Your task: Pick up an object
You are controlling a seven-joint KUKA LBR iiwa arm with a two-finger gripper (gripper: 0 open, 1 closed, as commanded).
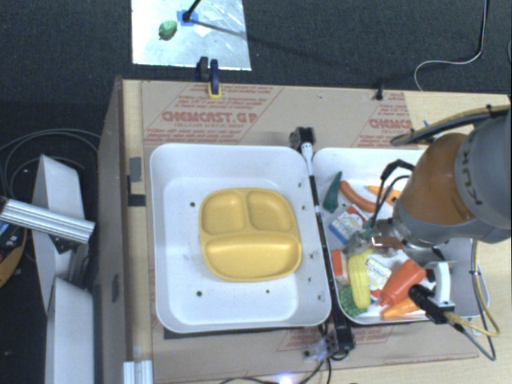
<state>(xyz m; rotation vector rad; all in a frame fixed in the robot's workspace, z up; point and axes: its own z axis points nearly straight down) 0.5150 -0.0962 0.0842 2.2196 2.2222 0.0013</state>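
Two white bins sit side by side on the bench, and all the action is in the right bin (324, 184), where the arm (472, 186) reaches in from the right and hangs low over a heap of toy food. The gripper (376, 242) is down among the pieces near the middle of that pile, but its body hides the working end, so whether it is spread or pinching anything I cannot tell. Candidates for the pick crowd together: a yellow corn cob (358, 278) at the near edge, an orange carrot (398, 282) just right of it, a red-orange sausage shape (356, 195) farther back, and a small blue-and-white packet (344, 226) by the dividing wall. My read: the pile is packed, so a clean grab looks hard. The left bin (172, 214) carries a yellow divided plate (248, 234), lying flat in the centre, well apart from the arm. Printed in red on the brown board (264, 106) behind the bins: "CHEMCAST GP", repeated, partly cut off at right.
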